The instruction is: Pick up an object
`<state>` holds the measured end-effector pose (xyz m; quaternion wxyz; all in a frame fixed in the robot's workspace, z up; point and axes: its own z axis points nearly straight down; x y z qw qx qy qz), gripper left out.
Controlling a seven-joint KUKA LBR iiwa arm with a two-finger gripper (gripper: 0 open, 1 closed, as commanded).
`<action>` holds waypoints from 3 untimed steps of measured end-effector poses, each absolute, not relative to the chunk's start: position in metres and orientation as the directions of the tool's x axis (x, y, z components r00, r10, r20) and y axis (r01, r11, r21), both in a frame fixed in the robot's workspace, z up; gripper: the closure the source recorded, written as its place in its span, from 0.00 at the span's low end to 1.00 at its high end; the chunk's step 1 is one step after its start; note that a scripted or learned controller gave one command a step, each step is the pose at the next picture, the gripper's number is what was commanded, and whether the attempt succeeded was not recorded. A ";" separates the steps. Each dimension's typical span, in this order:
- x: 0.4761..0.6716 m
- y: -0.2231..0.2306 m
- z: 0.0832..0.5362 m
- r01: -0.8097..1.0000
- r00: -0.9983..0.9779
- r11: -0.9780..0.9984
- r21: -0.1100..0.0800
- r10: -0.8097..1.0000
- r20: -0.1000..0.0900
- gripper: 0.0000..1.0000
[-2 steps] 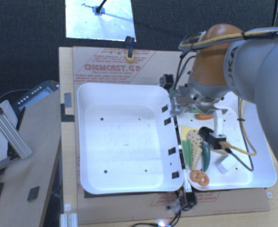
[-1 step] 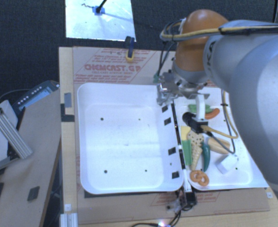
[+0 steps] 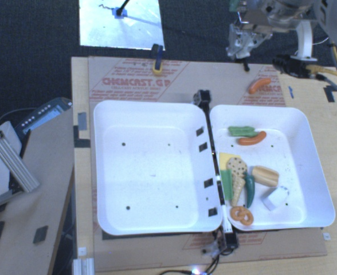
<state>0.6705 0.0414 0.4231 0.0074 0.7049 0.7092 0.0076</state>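
- Nothing looks picked yet: the gripper (image 3: 239, 46) hangs at the upper right of the frame, beyond both bins; whether it is released or clenched cannot be told.
- The candidates lie in the right bin (image 3: 314, 148): an orange sausage (image 3: 252, 138), a pretzel (image 3: 242, 215), a bread roll (image 3: 265, 176).
- One more orange piece (image 3: 259, 85) rests on the bench above that bin.

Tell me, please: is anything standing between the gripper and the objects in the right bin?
Nothing visible does. The gripper hangs beyond the far edge of the right bin, above the board. The hot dog and green piece lie uncovered, nearest to it.
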 end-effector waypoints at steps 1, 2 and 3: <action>0.668 0.130 0.453 1.000 -0.012 0.012 0.007 1.000 0.004 1.00; 0.668 0.189 0.497 1.000 -0.009 0.009 0.007 1.000 0.003 1.00; 0.669 0.132 0.486 1.000 0.003 -0.003 0.000 1.000 -0.001 1.00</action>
